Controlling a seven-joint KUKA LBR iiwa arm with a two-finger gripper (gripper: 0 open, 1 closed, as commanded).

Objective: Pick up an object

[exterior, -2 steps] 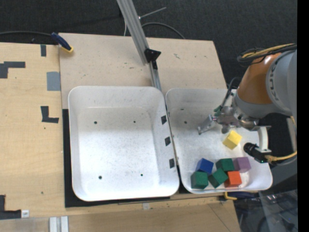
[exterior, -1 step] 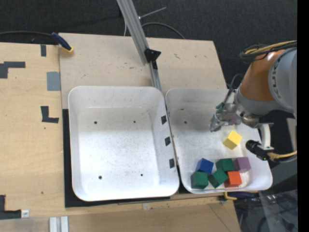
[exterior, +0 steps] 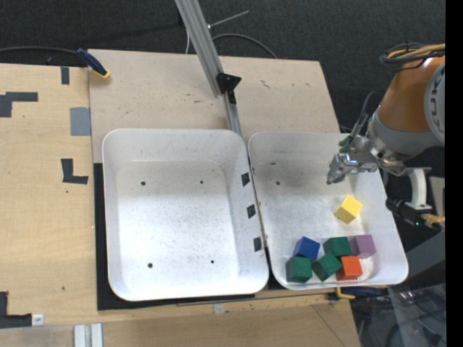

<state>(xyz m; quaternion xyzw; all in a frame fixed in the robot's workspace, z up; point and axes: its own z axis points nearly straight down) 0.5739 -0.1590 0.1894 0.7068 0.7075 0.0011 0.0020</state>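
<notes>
The right bin (exterior: 289,157) holds several small blocks. A yellow block (exterior: 348,209) lies alone near its right wall. Along the front edge sit a blue block (exterior: 307,248), three green blocks (exterior: 299,269) (exterior: 326,266) (exterior: 337,246), an orange block (exterior: 351,267) and a purple block (exterior: 364,245). My gripper (exterior: 337,173) hangs over the right side of this bin, a little behind and left of the yellow block, with nothing seen between its fingers.
The left bin (exterior: 173,212) lies beside the right one. A slanted metal pole (exterior: 206,45) crosses the bench behind the bins. The orange-banded arm (exterior: 409,110) reaches in from the right. Cables lie on the dark floor at the back.
</notes>
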